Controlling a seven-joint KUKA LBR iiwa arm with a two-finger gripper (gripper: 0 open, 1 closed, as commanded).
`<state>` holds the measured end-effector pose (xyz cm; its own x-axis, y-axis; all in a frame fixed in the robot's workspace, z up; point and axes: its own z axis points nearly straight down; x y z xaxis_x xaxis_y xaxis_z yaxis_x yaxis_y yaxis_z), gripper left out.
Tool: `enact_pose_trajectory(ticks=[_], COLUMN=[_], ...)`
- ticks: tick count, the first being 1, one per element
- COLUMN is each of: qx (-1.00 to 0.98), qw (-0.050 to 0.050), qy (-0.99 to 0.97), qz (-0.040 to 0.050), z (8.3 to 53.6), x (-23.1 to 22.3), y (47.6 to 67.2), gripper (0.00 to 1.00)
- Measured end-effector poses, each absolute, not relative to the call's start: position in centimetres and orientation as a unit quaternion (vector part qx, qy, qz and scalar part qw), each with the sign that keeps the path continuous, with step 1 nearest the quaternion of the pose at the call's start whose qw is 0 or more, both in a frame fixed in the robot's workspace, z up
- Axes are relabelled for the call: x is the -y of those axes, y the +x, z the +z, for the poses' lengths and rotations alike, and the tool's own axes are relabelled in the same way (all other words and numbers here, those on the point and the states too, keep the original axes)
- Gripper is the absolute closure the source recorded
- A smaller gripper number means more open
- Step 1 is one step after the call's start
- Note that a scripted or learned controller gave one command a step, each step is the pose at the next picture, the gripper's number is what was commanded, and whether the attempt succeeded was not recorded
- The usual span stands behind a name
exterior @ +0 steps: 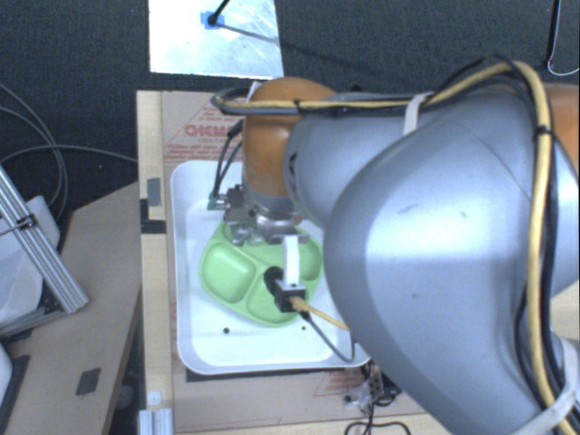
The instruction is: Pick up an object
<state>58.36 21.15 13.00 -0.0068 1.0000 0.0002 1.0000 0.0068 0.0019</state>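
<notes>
The grey arm [453, 225] fills the right side of the camera view, its orange band [272, 134] sitting above the wrist and pointing down into the white bin [195, 333]. The end effector [272, 234] is low over a light green, compartmented dish [231, 275] that lies in the middle of that bin, and from this angle the wrist housing hides its tips, so I cannot tell how far it is open or whether it has hold of anything. The dish rests on the bin floor, its left lobe in plain sight and its right part partly covered by the wrist and a small black fitting [283, 293]. Yellow and black cables [381, 102] run along the arm. A shiny silver sheet [217, 25] lies beyond the bin, on the dark surface above the tabletop [100, 243].
</notes>
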Motion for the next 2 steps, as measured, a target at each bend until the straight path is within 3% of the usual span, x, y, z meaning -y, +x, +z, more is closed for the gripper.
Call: enact_pose_trajectory(ticks=[1,2], qx=[-0.709,-0.707], qw=[0.003,-0.001], qy=[0.705,0.707], qz=[0.0088,-0.0008], z=[36.5,33.7], x=[-18.7,-16.6], y=[53.6,49.1], gripper=[1.00,1.00])
